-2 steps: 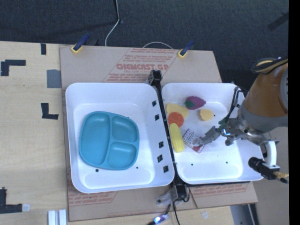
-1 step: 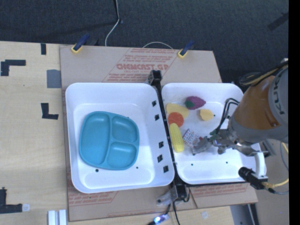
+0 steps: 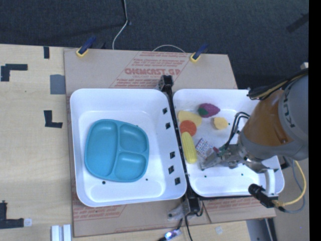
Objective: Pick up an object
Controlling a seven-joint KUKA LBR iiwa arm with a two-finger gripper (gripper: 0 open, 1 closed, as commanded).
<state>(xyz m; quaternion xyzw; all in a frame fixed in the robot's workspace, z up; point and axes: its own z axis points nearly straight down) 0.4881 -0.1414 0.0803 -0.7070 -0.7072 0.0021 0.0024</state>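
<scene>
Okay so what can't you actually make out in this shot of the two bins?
- Gripper: too small and blurred in the camera view to tell its finger state.
- Small patterned item beside the corn: too small to identify.
- Arm: cut off by the right edge.
- Right bin: floor partly hidden under the arm.

A robotics lab: 2 white bins (image 3: 80,134) clamped to a taped bench (image 3: 30,134).
</scene>
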